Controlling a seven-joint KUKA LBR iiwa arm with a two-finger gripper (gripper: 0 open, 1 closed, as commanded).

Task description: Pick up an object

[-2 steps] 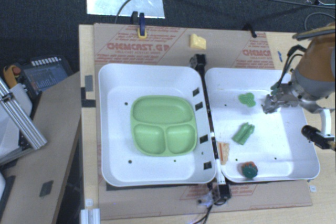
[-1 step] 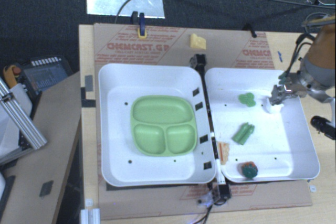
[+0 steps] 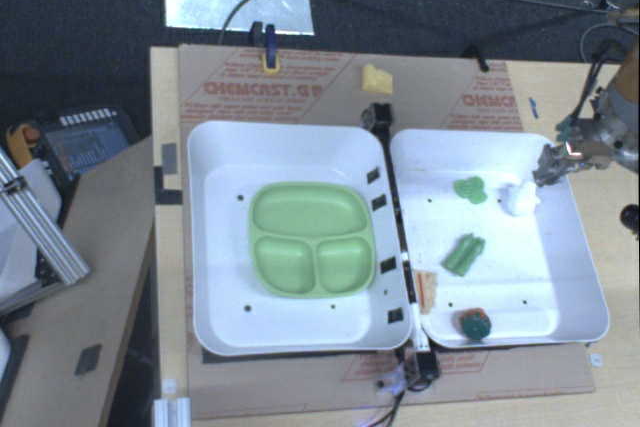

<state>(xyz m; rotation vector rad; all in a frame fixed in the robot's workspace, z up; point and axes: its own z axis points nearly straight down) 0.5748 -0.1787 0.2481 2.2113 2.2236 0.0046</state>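
In the right bin lie several small things. A white lump sits near the far right wall. A small green piece lies to its left, and a longer green piece lies in the middle. A red and green ball-like thing rests near the front wall. My gripper hangs at the bin's far right side, just above and to the right of the white lump. Nothing shows in its grasp.
The left bin holds a green divided plate. An orange strip lies by the divider between the bins. A yellow block and a blue and yellow clamp sit on the board behind. A cable crosses the floor beyond.
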